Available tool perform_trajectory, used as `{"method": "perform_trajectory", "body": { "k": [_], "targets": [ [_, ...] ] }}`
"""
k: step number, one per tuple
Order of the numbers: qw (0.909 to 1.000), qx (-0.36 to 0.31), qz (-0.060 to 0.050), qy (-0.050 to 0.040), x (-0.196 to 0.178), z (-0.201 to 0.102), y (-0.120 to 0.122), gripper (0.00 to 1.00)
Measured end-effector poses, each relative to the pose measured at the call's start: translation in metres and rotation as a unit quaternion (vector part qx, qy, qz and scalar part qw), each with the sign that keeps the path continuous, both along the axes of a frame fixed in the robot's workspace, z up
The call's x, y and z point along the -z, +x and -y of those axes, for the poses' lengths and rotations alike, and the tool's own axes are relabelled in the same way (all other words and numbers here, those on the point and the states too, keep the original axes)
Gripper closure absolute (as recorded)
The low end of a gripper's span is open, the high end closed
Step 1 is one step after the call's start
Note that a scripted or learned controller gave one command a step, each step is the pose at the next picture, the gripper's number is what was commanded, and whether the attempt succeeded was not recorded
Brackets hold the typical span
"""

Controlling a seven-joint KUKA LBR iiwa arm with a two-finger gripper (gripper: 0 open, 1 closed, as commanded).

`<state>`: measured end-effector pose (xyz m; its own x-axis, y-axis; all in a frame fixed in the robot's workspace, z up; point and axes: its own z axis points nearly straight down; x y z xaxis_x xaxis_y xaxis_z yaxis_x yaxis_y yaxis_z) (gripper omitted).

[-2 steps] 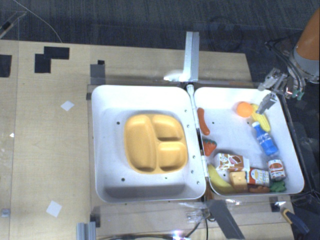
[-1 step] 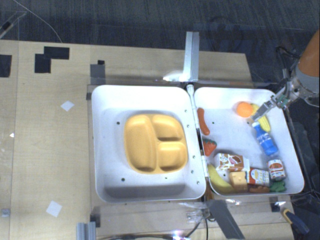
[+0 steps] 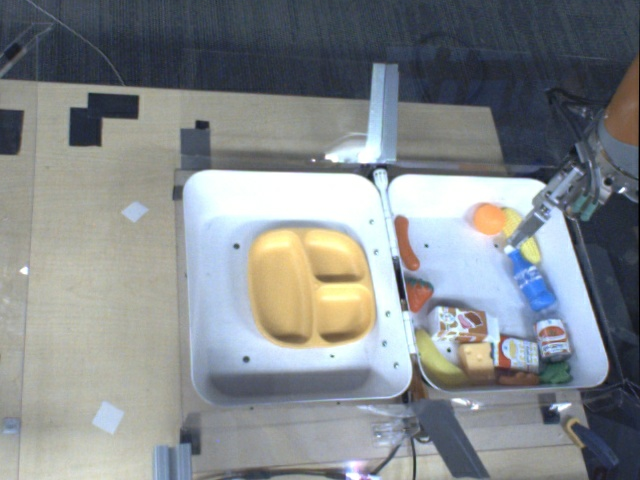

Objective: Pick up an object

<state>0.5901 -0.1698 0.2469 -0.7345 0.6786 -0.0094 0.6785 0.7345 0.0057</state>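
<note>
gripper (image 3: pixel 522 230) dips into the right bin (image 3: pixel 590 298) beside the orange ball (image 3: pixel 487 218), lining up a grab; finger spacing i can't tell.

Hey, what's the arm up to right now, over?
Gripper low in right white bin, nothing visibly held. Tips by orange ball, yellow piece, blue bottle. Yellow compartment tray sits in left bin.

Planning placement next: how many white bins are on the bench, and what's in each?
2. The left bin holds a yellow divided tray. The right bin holds mixed toy food and a blue bottle; smaller items may be hidden in the pile.
</note>
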Motion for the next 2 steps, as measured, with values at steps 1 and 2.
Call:
{"method": "perform_trajectory", "body": {
  "k": [1, 2],
  "targets": [
    [0.997, 0.078, -0.004, 0.0011, 0.072, 0.036, -0.027, 0.0],
    [0.9446, 0.328, 0.001, 0.0034, 0.158, 0.027, -0.053, 0.0]
  ]
}}
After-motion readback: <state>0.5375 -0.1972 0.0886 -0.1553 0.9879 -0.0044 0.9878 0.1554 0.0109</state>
